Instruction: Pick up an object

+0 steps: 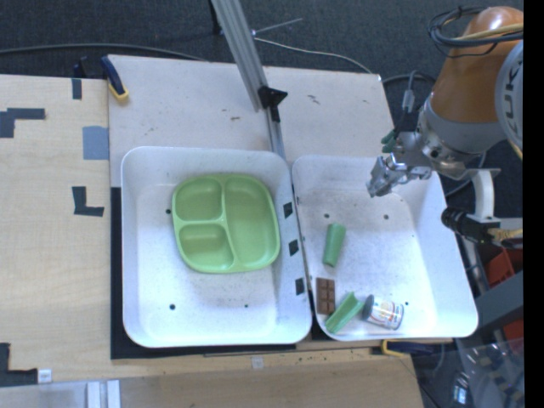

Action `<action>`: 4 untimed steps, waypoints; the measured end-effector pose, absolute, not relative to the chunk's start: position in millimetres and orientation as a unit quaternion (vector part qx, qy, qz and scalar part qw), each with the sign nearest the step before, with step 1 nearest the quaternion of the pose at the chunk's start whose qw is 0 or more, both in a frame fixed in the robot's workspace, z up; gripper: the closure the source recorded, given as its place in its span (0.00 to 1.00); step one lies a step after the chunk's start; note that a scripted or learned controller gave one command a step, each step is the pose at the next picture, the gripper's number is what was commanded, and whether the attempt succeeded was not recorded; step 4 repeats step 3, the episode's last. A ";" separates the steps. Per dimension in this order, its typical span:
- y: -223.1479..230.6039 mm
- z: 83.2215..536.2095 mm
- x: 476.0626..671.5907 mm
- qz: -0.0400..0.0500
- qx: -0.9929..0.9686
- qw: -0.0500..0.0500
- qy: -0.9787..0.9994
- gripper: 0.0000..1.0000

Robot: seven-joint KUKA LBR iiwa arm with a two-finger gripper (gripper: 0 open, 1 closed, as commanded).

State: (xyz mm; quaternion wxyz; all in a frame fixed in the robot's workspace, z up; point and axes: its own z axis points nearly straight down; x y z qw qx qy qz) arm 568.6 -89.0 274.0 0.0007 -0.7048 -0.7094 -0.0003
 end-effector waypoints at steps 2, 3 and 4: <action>12.9 247.4 585.0 0.001 -0.705 0.001 -0.709 1.00; 63.2 252.2 601.2 0.000 -0.705 0.001 -0.710 1.00; 63.2 252.2 601.2 0.000 -0.705 0.001 -0.710 1.00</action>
